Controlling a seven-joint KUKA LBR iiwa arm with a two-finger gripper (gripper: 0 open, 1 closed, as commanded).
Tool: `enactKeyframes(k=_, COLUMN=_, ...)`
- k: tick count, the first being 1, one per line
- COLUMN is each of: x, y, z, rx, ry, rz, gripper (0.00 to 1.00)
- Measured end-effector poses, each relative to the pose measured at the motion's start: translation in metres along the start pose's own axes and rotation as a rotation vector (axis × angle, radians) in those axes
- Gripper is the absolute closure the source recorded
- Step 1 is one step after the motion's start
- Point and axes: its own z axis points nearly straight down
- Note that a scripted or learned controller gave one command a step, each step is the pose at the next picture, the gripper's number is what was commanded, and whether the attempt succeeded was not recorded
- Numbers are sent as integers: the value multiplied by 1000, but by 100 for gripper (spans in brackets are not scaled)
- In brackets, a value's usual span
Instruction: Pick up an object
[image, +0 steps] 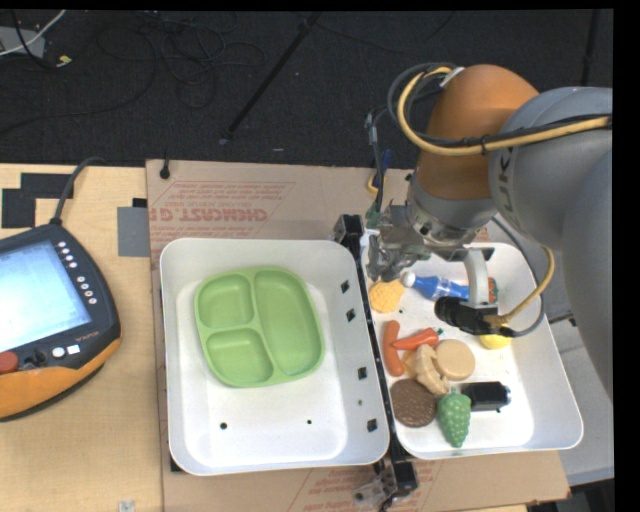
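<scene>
My gripper (390, 266) hangs over the back left corner of the right bin (545, 400), just above a yellow toy food (386, 296). A blue bottle (434, 288) lies right beside it. Nearer the front lie an orange carrot (413, 340), a red piece (393, 352), a tan round piece (456, 359), a beige lumpy piece (430, 374), a brown disc (412, 404), a green bunch of grapes (455, 418), a black block (488, 396) and a yellow piece (495, 341). I see nothing held in the gripper.
The left bin (190, 420) holds a green divided tray (258, 326). A tablet-like pendant (45, 310) lies on the bench at far left. The arm's grey body and orange band (470, 100) loom over the right bin's back edge.
</scene>
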Motion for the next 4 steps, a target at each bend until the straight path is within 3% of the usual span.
enactKeyframes(k=1, x=56, y=6, z=-3, rx=0, ry=0, rz=0, gripper=100)
enactKeyframes(k=2, x=100, y=8, z=20, rx=4, ry=-2, rz=2, gripper=100)
enactKeyframes(k=4, x=100, y=11, z=16, rx=0, ry=-3, rz=4, gripper=100)
